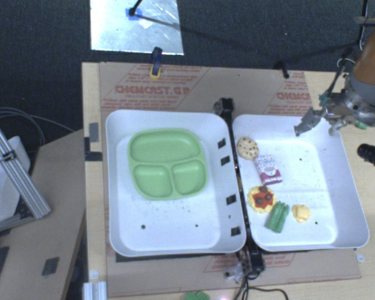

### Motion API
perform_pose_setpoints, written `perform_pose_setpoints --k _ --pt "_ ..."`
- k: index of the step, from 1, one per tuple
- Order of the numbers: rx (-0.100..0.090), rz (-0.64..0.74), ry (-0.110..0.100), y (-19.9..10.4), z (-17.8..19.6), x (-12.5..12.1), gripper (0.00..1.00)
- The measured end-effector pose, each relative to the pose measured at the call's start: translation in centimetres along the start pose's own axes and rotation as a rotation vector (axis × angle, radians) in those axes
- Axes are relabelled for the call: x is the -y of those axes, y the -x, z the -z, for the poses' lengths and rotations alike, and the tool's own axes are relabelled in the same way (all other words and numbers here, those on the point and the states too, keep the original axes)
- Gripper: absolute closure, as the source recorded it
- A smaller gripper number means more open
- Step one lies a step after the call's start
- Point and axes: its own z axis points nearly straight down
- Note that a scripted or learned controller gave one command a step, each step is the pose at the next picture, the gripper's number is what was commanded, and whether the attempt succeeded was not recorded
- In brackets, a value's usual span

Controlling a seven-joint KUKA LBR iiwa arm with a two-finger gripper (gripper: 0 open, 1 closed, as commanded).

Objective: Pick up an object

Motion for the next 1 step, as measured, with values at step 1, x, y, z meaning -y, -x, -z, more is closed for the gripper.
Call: perform_pose_setpoints --k 1 --pt "-0.005 0.004 -0.010 -5.88 -5.69 6.13 0.00"
